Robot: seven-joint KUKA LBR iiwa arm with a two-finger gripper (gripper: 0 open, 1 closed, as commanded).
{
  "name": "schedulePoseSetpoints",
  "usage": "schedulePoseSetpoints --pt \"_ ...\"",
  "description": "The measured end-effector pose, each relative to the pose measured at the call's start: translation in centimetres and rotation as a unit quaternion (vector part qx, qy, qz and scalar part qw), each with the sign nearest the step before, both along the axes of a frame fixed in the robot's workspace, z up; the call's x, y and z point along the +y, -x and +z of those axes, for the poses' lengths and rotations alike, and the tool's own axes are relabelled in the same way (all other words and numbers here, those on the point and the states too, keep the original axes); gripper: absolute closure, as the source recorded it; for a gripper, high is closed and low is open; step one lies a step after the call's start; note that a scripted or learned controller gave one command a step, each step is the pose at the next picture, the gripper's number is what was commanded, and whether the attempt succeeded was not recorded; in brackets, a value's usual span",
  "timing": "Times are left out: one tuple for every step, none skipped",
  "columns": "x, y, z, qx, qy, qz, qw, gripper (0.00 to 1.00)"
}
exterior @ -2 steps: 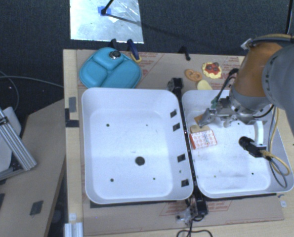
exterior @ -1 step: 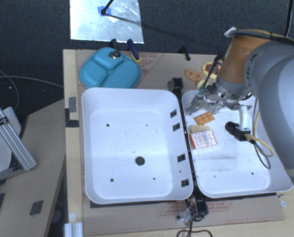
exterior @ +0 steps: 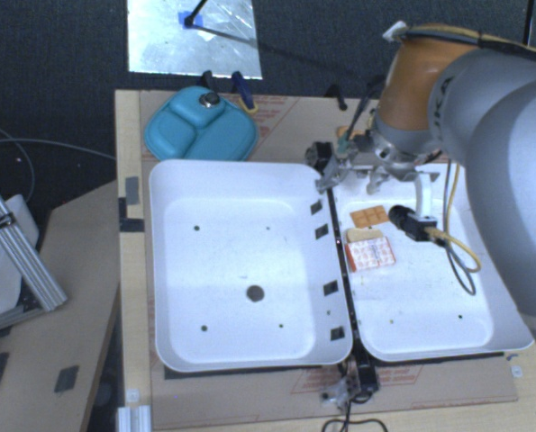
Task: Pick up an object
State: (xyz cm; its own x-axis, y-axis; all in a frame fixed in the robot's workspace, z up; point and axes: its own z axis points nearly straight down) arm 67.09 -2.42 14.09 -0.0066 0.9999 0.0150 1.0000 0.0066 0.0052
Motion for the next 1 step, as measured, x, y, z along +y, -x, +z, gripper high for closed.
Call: schedulePoseSetpoints --pt "7.49 0.11 4.94 -0.001 0.0057 0.002 1.0000 0.00"
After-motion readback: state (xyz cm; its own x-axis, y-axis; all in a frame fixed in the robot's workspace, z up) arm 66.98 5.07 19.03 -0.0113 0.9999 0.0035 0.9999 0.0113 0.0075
